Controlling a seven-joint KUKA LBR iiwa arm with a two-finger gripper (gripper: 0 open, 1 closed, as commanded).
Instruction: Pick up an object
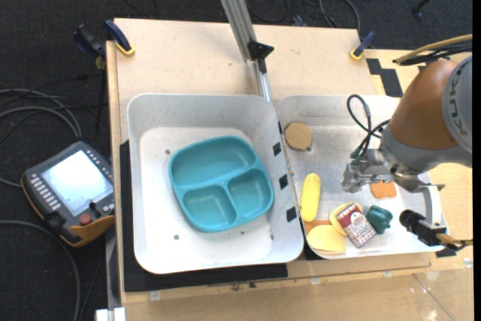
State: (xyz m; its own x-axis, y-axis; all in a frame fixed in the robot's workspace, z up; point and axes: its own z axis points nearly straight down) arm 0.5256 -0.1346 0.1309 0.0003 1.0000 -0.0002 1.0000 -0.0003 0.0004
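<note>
We see the arm (pixel 425 116) reaching in from three o'clock over the right-hand bin (pixel 331 107), with the claw (pixel 361 175) low inside it, near the bin's centre. Whether the claw is released or clenched we cannot tell; nothing shows in its grasp.

The candidates all lie in this bin. A round tan piece (pixel 297 136) sits at about ten o'clock from the claw, well apart. A yellow corn cob (pixel 310 196) lies at about eight o'clock. At six o'clock we find a small red and white packet (pixel 355 225) with a teal object (pixel 378 218) just beside it, and a yellow wedge (pixel 328 239) further toward seven. An orange piece (pixel 384 189) lies just beside the claw at four o'clock. The left bin (pixel 143 162) holds a teal divided tray (pixel 219 182).

We judge this the approach step: the claw is down among the things but has secured none. The next move calls for settling on one target, likely the orange piece or the packet, centring over it, and closing firmly before lifting.
</note>
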